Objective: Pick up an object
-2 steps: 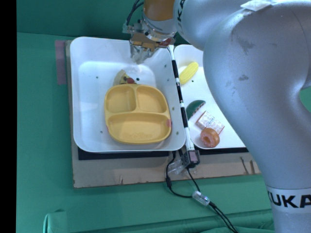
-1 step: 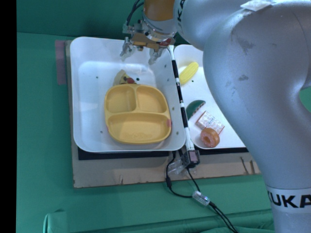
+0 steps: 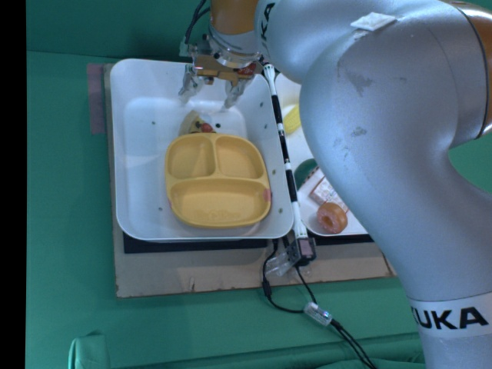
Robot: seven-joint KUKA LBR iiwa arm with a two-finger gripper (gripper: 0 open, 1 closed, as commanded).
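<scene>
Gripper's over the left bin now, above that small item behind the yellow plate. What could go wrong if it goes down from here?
The small object lies tucked against the far rim of the yellow divided plate, so one jaw of the gripper could strike the rim or nudge the plate. The object is partly hidden and low, so the open jaws might close on nothing.

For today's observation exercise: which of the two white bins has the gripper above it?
The left bin, holding the yellow divided plate; the gripper hangs over its far end.

Yellow divided plate (image 3: pixel 217 181), white bin (image 3: pixel 138 129), orange doughnut (image 3: pixel 332 217).
</scene>
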